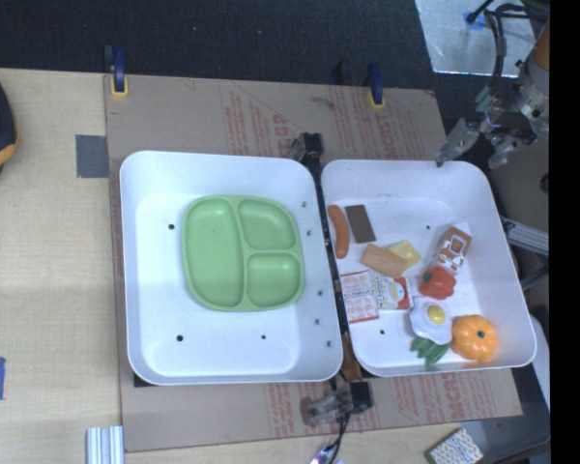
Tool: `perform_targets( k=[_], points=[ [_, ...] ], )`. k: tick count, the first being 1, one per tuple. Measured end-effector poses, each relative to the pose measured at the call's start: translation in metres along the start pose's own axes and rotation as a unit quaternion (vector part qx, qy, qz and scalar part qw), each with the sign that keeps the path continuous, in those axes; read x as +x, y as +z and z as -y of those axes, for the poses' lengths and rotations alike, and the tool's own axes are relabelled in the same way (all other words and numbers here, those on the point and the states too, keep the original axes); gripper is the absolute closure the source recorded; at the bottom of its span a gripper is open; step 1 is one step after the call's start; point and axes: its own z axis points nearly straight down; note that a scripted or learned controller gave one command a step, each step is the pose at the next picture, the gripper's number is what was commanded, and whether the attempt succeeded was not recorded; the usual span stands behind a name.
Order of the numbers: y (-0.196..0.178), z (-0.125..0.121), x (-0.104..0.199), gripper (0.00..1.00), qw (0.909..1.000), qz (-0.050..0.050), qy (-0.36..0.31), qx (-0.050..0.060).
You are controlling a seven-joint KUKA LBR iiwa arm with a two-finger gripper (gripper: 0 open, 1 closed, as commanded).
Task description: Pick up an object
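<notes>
Bench top is covered by a brown cardboard sheet [271, 104], clamped at the far edge; two white bins are seated on it side by side.

Left bin [145, 259] is occupied by a green divided plate [242, 252], lying flat near the middle.

Right bin [493, 211] is loaded with the candidate objects, all clustered toward its near and middle part: an orange pumpkin [475, 337] at the near right corner, a fried egg [431, 317] just beside it, a red-and-white packet [367, 296] by the left wall, a sausage [339, 231] and a dark brown slab [360, 223] side by side further back, a tan wedge with a yellow piece [393, 257] between them and a small carton [451, 246].

Gripper [476, 141] is seen above the far right corner of the right bin, well apart from every object. Fingers appear spread; nothing is held between them.

Step judged: approach, grasp not begun. Next move calls for travel toward the near side of the bin, then a descent onto one isolated item; the pumpkin is judged easiest, though it is close to the bin wall.
</notes>
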Motion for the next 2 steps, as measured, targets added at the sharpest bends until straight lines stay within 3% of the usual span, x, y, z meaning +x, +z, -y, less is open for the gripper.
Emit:
perform_targets(
  k=[1,2],
  points=[
    [0.12,0.057,-0.032,0.0,1.0,-0.001,0.002,0.006],
    [0.178,0.101,-0.02,0.0,1.0,-0.002,0.0,0.003]
  ],
)
